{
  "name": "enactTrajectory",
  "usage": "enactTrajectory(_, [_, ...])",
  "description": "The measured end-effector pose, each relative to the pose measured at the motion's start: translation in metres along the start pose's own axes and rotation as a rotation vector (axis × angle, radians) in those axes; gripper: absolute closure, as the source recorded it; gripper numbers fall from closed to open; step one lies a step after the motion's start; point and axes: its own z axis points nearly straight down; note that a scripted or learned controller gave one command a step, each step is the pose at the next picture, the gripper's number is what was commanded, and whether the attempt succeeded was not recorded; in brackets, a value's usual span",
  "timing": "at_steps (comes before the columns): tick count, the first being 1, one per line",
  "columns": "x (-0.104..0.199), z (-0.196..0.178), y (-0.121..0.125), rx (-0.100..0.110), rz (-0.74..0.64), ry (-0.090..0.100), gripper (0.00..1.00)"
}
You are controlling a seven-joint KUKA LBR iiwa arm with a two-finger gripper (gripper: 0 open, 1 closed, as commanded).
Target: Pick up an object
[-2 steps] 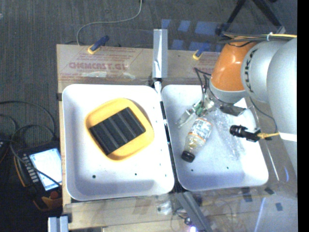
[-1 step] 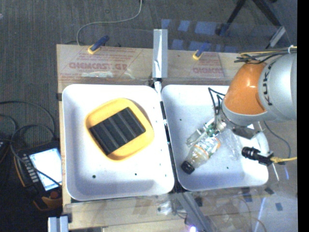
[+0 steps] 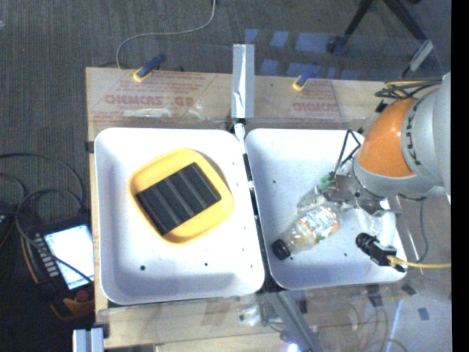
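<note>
Hovering over the near-right part of the right bin (image 3: pixel 293 141), the arm (image 3: pixel 396 149) looks to me like it is in the approach step of the pick, with nothing lifted yet. The task's likely target, a clear plastic bottle (image 3: pixel 314 226) with a label, lies on its side on the right bin's floor, its black cap (image 3: pixel 280 249) pointing at the bin's near-left corner. The gripper (image 3: pixel 341 189) sits low inside the right bin, just beside the bottle's base end. The wrist hides it, so I cannot tell how far open it is or whether it has hold of anything.

My read on the next move: the gripper has to line up across the bottle's body, not along it, and close on the round middle. A smooth, light bottle like this will probably roll or squirt away if it is pinched off-centre.

Dark carpet (image 3: pixel 73 20) spreads all around the right bin. A wooden bench (image 3: pixel 168 97) carries the bin, and a second, left bin (image 3: pixel 117 167) touches its left rim. In that one lies a yellow dish (image 3: pixel 212 217) with a black ribbed panel (image 3: pixel 179 195). An office chair base (image 3: pixel 374 6) stands beyond the right bin's far edge. A lit screen (image 3: pixel 66 251) lies on the carpet well to the right bin's left. Two clamps (image 3: pixel 149 67) (image 3: pixel 306 77) grip the bench edge behind it.
</note>
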Motion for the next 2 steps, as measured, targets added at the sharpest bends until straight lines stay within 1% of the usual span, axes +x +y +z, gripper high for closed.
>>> enactTrajectory(1, [0.0,-0.01,0.001,-0.002,0.0,-0.001,1.0])
enactTrajectory(2, [0.032,-0.159,0.098,0.019,-0.15,-0.008,1.0])
